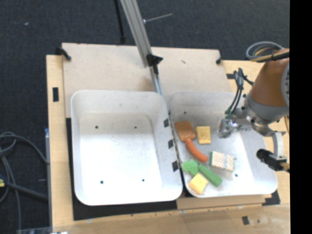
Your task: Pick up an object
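Light is even and fairly bright, falling from overhead. The two white bins, the left bin [122,145] and the right bin [253,174], are the brightest areas and look slightly washed out, with little surface detail. Shadows are soft and short; a faint one lies along the left bin's inner wall at 9 o'clock. The dark floor [29,23] at 10 o'clock is grainy and nearly featureless. Focus is soft overall, small items have fuzzy edges, and the arm [270,89] at 3 o'clock is slightly blurred
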Tool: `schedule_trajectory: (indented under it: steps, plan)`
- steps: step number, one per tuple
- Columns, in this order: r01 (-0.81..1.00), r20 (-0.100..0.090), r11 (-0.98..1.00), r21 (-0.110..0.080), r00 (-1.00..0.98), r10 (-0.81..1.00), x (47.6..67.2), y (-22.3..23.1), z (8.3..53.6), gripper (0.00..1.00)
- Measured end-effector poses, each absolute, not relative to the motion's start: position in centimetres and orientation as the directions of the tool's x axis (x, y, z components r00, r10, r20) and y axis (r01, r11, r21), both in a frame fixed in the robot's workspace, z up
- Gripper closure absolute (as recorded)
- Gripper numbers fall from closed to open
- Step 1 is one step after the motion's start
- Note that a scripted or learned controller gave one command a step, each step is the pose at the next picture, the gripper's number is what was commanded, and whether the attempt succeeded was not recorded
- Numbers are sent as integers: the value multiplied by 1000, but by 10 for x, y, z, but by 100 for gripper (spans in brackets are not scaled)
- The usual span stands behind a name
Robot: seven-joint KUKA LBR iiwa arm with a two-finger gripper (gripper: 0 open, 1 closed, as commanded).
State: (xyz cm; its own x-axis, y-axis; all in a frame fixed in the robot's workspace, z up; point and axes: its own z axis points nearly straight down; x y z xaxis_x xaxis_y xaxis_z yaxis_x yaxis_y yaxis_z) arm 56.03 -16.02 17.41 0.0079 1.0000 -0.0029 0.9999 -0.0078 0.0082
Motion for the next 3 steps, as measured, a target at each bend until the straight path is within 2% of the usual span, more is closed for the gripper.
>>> schedule_trajectory:
  steps: [1, 2, 3]
  plan:
    - [1000, -3, 3, 9, -3, 1000, 556, -156, 234, 100]
    - [1000, -2, 4, 6, -4, 1000, 557, -157, 271, 100]
    - [1000, 0, 6, -1, -6, 1000, 570, -106, 257, 100]
